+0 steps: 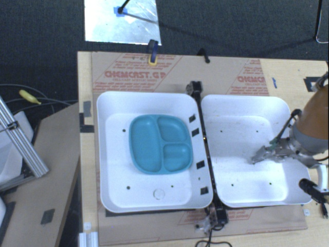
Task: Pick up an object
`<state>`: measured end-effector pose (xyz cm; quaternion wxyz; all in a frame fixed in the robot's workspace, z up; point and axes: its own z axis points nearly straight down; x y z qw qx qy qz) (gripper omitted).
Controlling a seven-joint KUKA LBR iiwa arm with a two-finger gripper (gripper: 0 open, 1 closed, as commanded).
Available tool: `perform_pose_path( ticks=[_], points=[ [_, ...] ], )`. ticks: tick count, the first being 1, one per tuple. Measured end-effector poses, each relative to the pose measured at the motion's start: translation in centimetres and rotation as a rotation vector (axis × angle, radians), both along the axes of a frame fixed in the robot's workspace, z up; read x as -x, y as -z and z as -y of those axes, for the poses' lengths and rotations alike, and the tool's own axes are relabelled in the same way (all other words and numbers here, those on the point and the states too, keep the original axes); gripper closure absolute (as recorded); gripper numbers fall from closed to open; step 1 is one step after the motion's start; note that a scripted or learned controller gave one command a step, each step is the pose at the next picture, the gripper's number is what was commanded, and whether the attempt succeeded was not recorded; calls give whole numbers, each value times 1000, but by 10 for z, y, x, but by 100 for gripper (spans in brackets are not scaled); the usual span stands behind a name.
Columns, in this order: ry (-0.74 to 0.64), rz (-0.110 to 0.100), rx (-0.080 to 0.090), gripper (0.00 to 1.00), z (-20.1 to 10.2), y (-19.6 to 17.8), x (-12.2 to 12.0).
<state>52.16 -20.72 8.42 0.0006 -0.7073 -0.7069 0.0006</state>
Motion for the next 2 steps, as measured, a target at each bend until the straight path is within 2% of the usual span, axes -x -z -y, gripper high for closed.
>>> perform_pose_path(
  ticks=[1, 2],
  points=[
    [-12, 12, 0, 0, -52, -2, -89],
    [2, 1, 0, 0, -10, 0, -39]
  ],
)
